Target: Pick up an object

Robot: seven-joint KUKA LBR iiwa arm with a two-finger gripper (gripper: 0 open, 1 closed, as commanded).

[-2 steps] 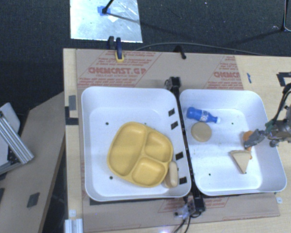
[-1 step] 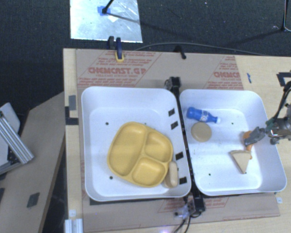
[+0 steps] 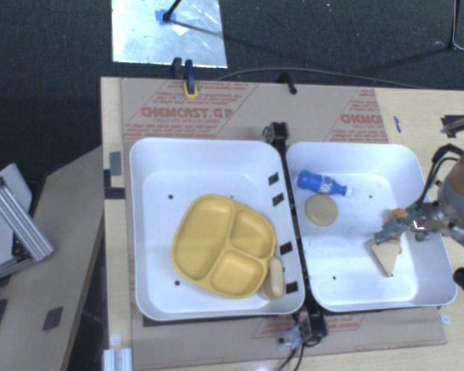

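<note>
- Camera view, pincer: the pincer [image 3: 394,229] sits low in the right bin [image 3: 356,296], near that bin's right wall, with the arm [image 3: 460,199] entering from the right. Whether it is spread or closed cannot be told, and nothing is visibly held in it.
- Camera view, nearest object: a tan wedge-shaped piece [image 3: 384,255] lies on the bin floor directly beneath and just in front of the pincer, touching or nearly touching it. Judged the most practical target.
- Camera view, other objects: a round tan disc [image 3: 321,210] lies to the pincer's left, with a blue bottle [image 3: 322,183] beyond it on its side. A yellow divided plate [image 3: 223,245] and a small beige piece [image 3: 274,277] occupy the left bin [image 3: 151,230], well apart.
- Procedure: centre over the wedge's thicker part and straddle its narrow width.
- Caution: a thin, flat wedge may slip out; the bin wall stands close.
</note>
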